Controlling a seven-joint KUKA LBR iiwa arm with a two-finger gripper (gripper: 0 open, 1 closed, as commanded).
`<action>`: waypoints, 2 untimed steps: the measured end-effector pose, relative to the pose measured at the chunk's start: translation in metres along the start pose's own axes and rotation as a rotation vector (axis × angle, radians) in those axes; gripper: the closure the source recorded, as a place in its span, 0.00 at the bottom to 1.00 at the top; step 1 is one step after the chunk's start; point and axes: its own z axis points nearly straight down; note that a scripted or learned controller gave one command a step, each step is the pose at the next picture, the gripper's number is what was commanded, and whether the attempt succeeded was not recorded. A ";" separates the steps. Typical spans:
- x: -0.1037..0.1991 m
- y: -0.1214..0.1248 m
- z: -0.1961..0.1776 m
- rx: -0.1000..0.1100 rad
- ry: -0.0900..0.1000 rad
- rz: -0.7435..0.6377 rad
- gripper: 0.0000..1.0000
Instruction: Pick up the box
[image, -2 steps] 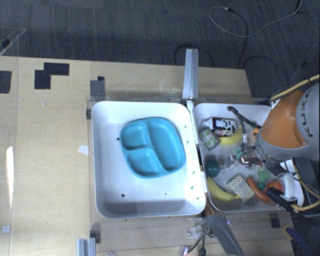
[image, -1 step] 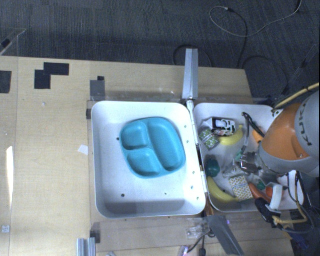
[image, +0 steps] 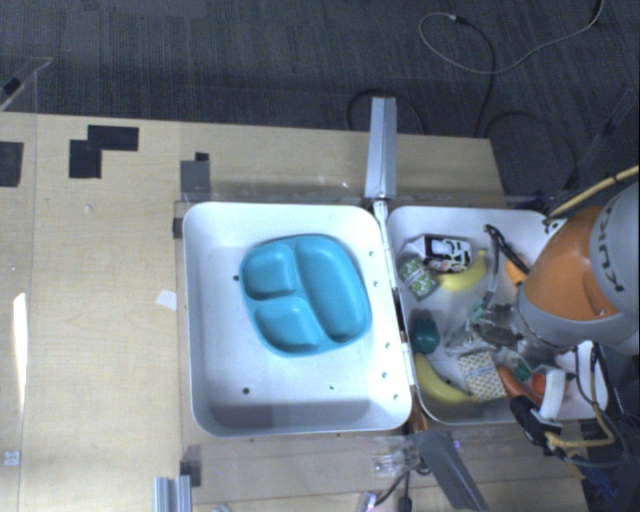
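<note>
Gripper (image: 487, 330) is hovering low in the right bin (image: 520, 215); grip state cannot be told. Box (image: 480, 372) is lying just below it, toward the bin's front wall.

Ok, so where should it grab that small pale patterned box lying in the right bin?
Probably grip the small pale patterned box across two opposite side edges, coming straight down from above. It lies flat on the bin floor, with a yellow banana close on its left, so a sideways approach looks blocked.
</note>
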 end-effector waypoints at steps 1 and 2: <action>-0.053 0.017 0.002 -0.001 0.006 0.053 0.00; -0.024 0.006 -0.046 0.004 -0.002 0.069 0.00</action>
